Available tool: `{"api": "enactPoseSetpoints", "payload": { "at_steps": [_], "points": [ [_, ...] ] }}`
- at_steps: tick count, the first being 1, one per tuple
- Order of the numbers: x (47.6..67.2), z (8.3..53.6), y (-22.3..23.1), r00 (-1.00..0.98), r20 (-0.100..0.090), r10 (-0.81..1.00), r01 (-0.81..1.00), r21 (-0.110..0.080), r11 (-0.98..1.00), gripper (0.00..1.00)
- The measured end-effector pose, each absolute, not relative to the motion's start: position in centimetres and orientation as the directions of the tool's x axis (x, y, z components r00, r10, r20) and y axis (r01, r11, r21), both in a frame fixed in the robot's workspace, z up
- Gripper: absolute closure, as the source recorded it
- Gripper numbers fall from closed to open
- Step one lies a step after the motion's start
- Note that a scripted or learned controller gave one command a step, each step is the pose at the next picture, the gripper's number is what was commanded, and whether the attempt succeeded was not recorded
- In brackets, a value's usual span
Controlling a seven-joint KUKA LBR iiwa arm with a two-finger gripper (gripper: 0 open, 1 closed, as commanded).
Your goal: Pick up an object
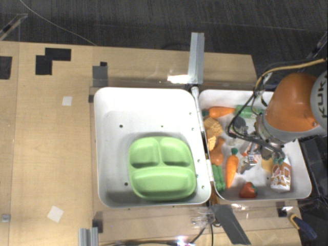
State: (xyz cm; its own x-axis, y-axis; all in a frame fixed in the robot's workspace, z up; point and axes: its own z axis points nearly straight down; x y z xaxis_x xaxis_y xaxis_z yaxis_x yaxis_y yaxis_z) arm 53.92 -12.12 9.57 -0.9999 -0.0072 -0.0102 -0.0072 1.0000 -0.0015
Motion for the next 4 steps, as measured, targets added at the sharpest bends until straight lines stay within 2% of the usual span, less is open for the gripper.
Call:
{"api": "enactPoseSetpoints", "payload": {
  "at_steps": [1,2,3,4],
  "points": [
    [50.0,9.1,-9.4,-0.999,-0.023,-0.033,-0.033,-0.005,0.999,0.00],
    [54.1,9.0,-13.3,-1.000,-0.020,-0.006,-0.006,-0.003,1.000,0.00],
    [60.5,8.9,-15.9,-0.998,-0.014,0.060,0.060,-0.001,0.998,0.00],
    [56.2,9.0,-11.0,-0.998,-0.015,0.055,0.055,0.001,0.998,0.00]
  ]
}}
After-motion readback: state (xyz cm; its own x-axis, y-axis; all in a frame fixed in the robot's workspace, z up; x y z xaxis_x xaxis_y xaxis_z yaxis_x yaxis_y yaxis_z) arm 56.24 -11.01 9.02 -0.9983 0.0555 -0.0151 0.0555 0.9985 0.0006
